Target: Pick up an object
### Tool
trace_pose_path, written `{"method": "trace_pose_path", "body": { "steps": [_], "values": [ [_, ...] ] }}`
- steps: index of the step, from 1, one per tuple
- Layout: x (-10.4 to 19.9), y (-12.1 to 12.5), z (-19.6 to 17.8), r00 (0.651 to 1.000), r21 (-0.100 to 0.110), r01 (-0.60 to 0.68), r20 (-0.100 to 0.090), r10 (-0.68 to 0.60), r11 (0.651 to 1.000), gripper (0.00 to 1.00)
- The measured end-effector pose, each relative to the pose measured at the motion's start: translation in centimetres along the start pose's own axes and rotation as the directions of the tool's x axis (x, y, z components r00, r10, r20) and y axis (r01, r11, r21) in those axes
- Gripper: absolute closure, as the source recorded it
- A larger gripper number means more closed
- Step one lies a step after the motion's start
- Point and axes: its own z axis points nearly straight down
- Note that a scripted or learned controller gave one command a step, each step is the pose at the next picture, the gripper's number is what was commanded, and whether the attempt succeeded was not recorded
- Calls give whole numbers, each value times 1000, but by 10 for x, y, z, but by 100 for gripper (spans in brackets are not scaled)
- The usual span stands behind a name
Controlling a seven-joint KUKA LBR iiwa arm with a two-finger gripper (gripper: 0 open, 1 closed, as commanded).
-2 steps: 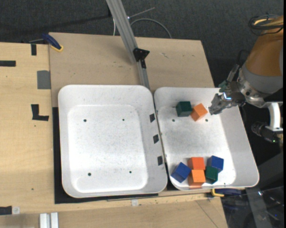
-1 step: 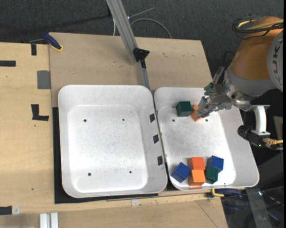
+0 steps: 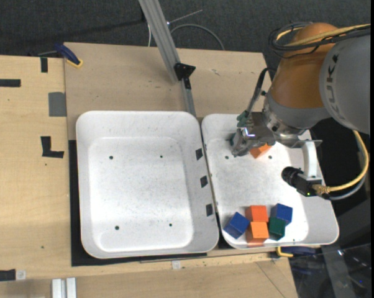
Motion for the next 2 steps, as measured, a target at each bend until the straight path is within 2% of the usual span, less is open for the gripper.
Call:
{"method": "trace_pose_path", "body": {
  "steps": [1, 2],
  "values": [
    [54, -19, -1, 1000, 2, 0, 0, 0, 1000, 100],
    [101, -20, 2, 1000, 2, -1, 0, 1, 1000, 100]
  ]
}}
